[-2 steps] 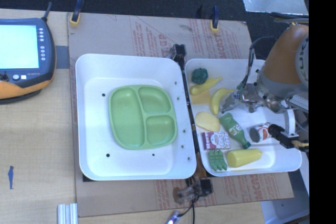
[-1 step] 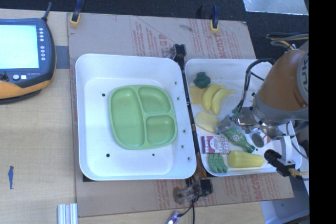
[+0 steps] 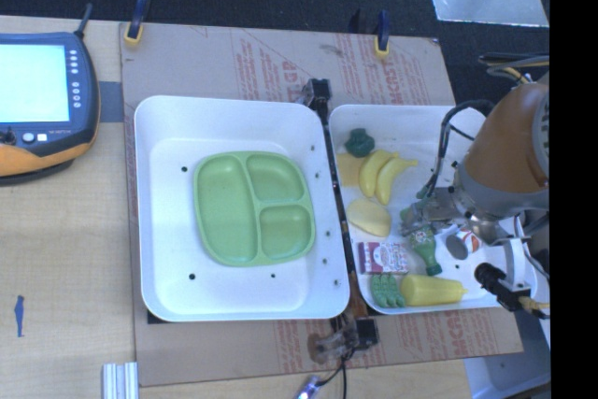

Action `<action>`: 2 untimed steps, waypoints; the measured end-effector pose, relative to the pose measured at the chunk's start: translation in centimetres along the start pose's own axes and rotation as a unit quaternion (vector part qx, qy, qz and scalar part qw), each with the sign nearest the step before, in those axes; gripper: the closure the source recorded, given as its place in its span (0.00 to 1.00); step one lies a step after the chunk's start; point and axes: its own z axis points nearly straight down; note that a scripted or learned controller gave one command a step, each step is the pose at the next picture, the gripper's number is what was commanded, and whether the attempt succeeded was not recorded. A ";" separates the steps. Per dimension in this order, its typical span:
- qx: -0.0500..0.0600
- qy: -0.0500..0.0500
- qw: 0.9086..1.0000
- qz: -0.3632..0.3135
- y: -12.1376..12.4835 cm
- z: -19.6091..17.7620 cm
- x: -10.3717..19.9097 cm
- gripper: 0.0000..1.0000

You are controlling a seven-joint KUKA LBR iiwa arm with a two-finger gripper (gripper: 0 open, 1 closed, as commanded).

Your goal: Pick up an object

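Arm [image 3: 505, 149]: reaches in from three o'clock, low over the right bin [image 3: 374, 114].
Jaws: state can't be told from here; gripper [image 3: 425, 218] sits among the toys.
Toys: bananas [image 3: 385, 173] at twelve o'clock of the gripper, corn cob [image 3: 425, 291] at six.
Left bin [image 3: 159, 201]: holds a green divided plate [image 3: 254, 206].
Desk [image 3: 56, 238]: tablet pendant [image 3: 42, 103] at nine o'clock.

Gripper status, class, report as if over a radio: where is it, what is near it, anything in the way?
Gripper low in right bin, over green bottle; no grasp seen. Bananas, yellow piece, packet crowd close. Green tray alone in left bin.
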 end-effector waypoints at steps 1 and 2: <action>-0.002 0.001 1.000 0.002 1.1 -9.1 6.2 1.00; -0.002 0.001 1.000 0.002 1.7 -14.3 12.0 1.00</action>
